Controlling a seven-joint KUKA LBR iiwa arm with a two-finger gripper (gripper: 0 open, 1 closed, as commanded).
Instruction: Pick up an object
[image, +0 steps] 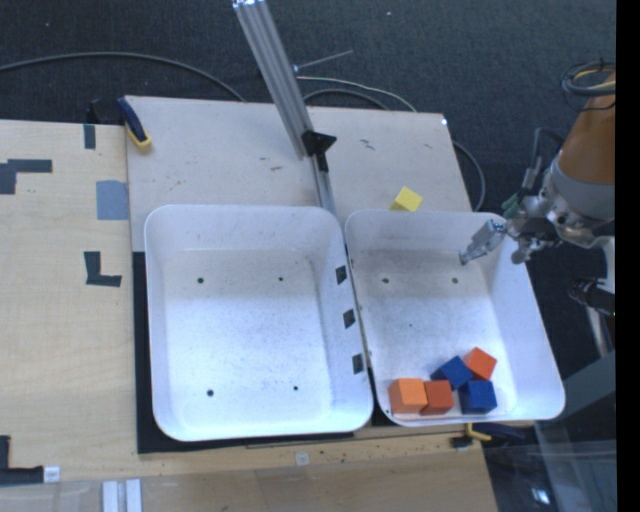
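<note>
Blocks, your pick targets: orange block (407, 395), second orange block (481, 362) and two blue blocks (465, 384) cluster touching in the right bin's (520, 300) near corner. Gripper (497, 243) sits over that bin's far right rim, well apart from them; you cannot tell its jaw state.

I count five small blocks bunched in the near corner of the right bin (520, 330). One orange block (405, 394) lies farthest left, touching a darker orange-red block (437, 396). A blue block (455, 370) sits just behind them, another blue block (478, 397) to their right. A tilted orange block (481, 362) rests at the back. One yellow block (407, 199) lies apart on the tabletop (220, 150), beyond the bin.
</note>
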